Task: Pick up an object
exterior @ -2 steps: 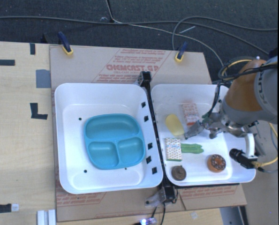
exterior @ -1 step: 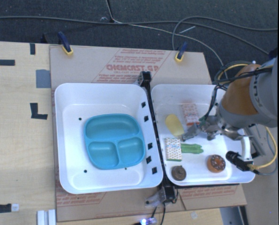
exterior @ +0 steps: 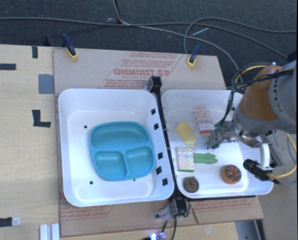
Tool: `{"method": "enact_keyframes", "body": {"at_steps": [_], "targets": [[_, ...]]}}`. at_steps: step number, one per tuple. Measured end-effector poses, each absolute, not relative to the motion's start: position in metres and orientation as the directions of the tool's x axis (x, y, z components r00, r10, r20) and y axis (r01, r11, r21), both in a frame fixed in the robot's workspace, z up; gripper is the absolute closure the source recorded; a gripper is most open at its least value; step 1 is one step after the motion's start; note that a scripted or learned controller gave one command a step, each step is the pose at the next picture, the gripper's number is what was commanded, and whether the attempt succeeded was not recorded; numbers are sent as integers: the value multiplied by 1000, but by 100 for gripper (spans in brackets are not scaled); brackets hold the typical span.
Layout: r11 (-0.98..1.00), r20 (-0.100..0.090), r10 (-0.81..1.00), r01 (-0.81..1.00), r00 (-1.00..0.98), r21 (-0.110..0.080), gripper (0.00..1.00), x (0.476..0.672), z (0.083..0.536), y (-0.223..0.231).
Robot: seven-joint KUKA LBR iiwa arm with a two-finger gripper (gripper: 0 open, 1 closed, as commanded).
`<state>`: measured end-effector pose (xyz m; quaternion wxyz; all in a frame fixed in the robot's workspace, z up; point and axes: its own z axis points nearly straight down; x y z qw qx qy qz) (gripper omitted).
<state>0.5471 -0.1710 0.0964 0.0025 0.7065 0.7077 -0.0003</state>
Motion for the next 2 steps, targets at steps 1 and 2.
{"method": "enact_keyframes", "body": {"at_steps": [1, 2], "targets": [[0, -1, 1000, 1000, 0, 3, 100, 542, 144, -178], [1, -1, 1000, 1000, -1, 4, 100, 545, 187, -178]]}}
